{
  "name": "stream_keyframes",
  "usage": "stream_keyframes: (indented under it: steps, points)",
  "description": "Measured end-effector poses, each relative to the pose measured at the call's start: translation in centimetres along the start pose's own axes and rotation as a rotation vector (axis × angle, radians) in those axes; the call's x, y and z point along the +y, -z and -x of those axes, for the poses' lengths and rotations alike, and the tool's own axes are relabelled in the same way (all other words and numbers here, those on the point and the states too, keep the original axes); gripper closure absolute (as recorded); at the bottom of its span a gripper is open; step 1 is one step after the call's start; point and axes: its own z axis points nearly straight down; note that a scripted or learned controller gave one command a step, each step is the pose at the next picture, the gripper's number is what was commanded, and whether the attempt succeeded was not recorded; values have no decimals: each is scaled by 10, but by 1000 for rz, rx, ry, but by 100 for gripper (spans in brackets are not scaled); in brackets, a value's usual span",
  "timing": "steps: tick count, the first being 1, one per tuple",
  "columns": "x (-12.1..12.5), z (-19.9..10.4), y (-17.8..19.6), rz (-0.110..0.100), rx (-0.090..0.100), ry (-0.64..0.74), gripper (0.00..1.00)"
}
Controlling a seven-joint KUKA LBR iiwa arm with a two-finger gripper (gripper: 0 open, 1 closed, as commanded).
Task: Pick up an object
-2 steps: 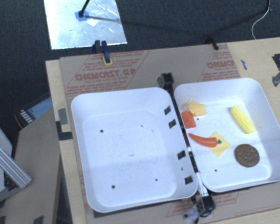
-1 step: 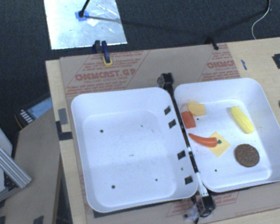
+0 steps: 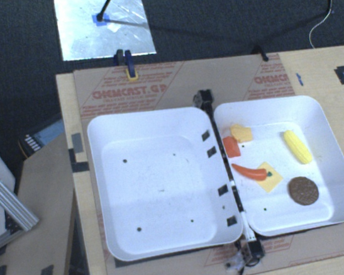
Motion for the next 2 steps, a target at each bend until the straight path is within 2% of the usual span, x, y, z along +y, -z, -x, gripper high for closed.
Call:
stream_keyframes:
  steps: [1, 2]
  points:
    - [-24, 0, 53, -1, 0, -1, 0]
    - [-22, 1, 62, 2, -2, 4, 100]
